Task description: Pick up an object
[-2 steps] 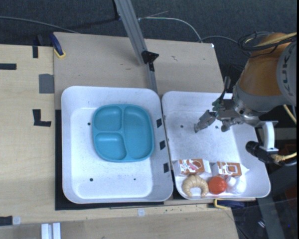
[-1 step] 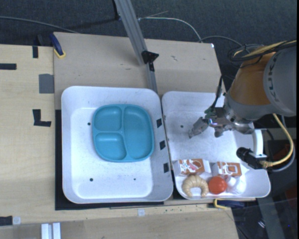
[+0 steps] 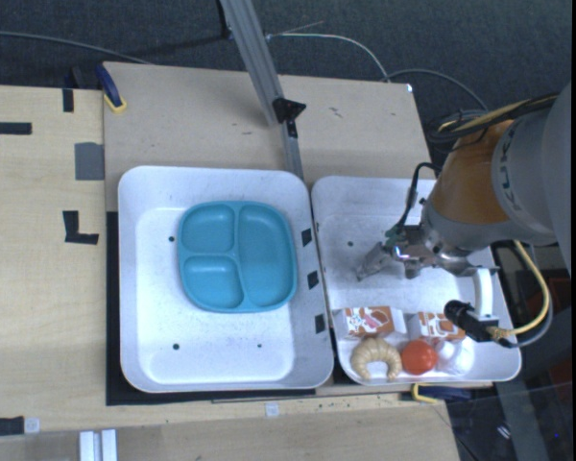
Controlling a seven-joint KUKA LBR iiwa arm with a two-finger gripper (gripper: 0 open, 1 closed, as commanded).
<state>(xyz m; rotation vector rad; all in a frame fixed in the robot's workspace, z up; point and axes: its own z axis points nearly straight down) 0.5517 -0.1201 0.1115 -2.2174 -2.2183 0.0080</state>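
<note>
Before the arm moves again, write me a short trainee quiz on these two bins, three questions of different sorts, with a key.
1. True or false: the blue plate lies in the left bin.
2. Which sits beside the croissant in the right bin? A) a red tomato B) a green cup C) a yellow banana
3. Fill in: the pincer hangs over the ____ bin.

Key
1. True.
2. A, the tomato lies just right of the croissant.
3. Right; it is over the bin's bare middle, above the food along the near edge.
</note>
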